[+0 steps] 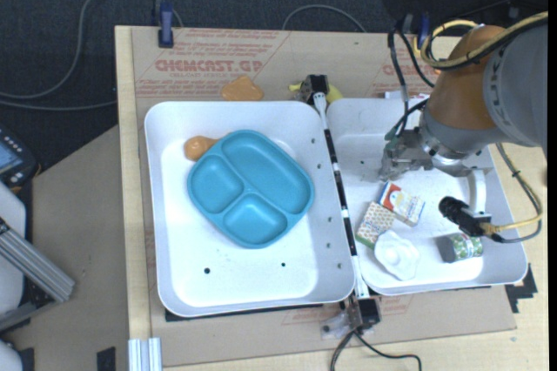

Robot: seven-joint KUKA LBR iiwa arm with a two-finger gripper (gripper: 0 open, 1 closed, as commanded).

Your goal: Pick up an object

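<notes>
My gripper hangs low over the back part of the right bin, just behind a small white carton with red and blue print. Nothing shows between it and the bin floor. Beside the carton, to the left, a checkered packet lies flat. A white round cup sits near the front wall. A small grey-green object rests at the front right.
The left bin holds a blue divided plate, with an orange piece tucked behind the plate's left rim. On the bench behind the bins lie another orange piece and a yellow-black clip.
</notes>
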